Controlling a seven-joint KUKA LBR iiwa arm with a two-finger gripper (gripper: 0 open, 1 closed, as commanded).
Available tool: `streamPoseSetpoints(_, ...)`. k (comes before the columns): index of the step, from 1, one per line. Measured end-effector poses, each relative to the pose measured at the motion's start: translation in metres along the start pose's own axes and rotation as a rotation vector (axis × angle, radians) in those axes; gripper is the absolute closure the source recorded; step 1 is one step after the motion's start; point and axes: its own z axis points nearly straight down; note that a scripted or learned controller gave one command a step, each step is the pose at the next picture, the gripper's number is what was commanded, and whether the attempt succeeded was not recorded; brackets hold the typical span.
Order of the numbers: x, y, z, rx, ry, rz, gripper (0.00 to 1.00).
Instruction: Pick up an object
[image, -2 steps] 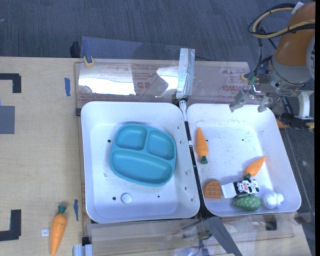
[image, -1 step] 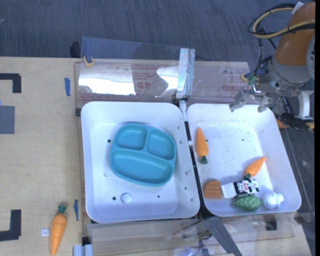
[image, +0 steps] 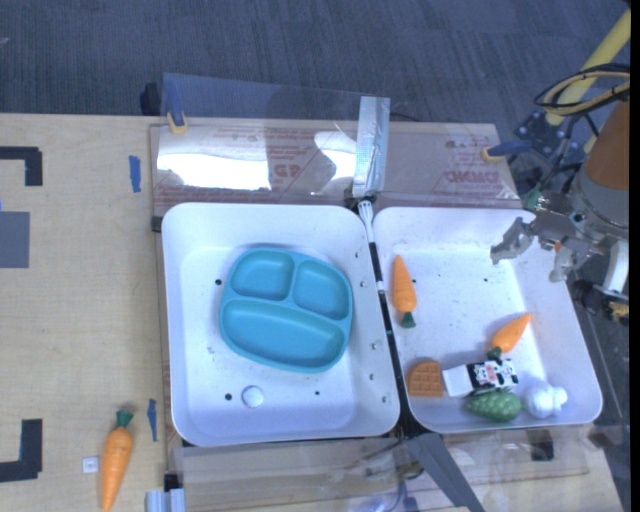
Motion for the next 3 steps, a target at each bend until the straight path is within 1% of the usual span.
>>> streamPoseSetpoints(1, -0.001, 0.066, 0.062, -0.004, -0.002, -0.248, 0.00)
streamPoseSetpoints(2, -0.015, 0.012, 0.029, -0.006, -0.001, -0.220, 0.00)
streamPoseSetpoints(3, -0.018, 0.026, -0.067, -0.013, -0.004, -0.538, 0.00)
